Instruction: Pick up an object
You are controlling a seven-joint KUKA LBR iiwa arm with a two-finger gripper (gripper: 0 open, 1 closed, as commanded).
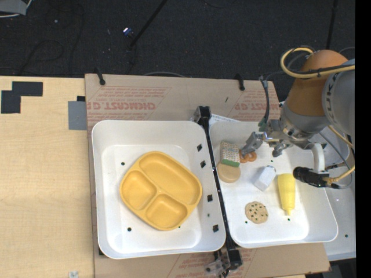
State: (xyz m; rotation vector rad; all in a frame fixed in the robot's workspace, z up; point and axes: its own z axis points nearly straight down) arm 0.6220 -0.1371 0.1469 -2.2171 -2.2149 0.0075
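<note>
My gripper (pixel 266 148) hangs over the back of the right bin (pixel 324 225), open, with nothing visible between its fingers. Its left fingertip is right beside a small orange piece (pixel 248 156). Just below the gripper a small white block (pixel 264 177) lies on the bin floor. A yellow bottle (pixel 286 193) lies to the right of the block. Near the bin's front sits a round cookie (pixel 256 212). By the divider are a tan round toy with a green band (pixel 229 171) and a textured beige block (pixel 230 151) behind it.
The left bin (pixel 107 155) holds a yellow divided plate (pixel 160 190). A black divider rail (pixel 211 178) runs between the two bins. The grey and orange arm (pixel 316 91) reaches in from the right, with a black cable (pixel 310 177) over the right bin's edge.
</note>
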